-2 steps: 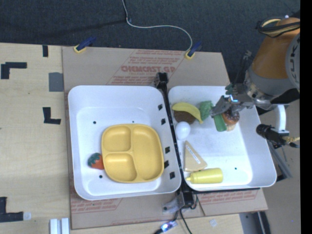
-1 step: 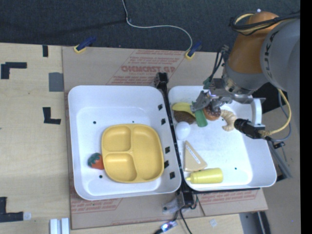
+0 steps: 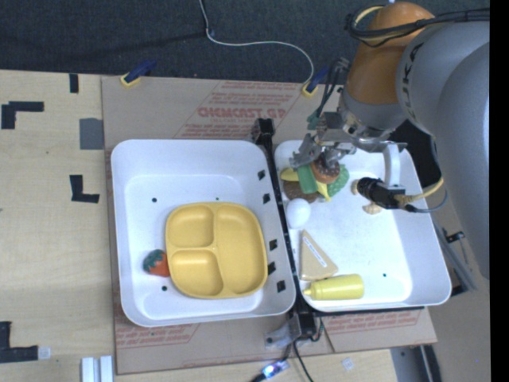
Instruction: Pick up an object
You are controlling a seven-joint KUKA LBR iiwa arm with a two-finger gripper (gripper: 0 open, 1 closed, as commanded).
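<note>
Claw point(image 3: 318, 156) over right bin point(image 3: 413, 237)

A robotics lab: taped cardboard point(image 3: 238, 114) under two white bins point(image 3: 131, 213), loose cable point(image 3: 238, 42) across the bench.

A light wooden counter point(image 3: 48, 237) carries a sheet of brown cardboard point(image 3: 231, 106) printed with red lettering. Two shallow white bins sit on it side by side, the left bin point(image 3: 139, 173) touching the right bin point(image 3: 413, 245). A thin white cable point(image 3: 238, 42) loops across dark carpet point(image 3: 95, 18) behind.
</note>
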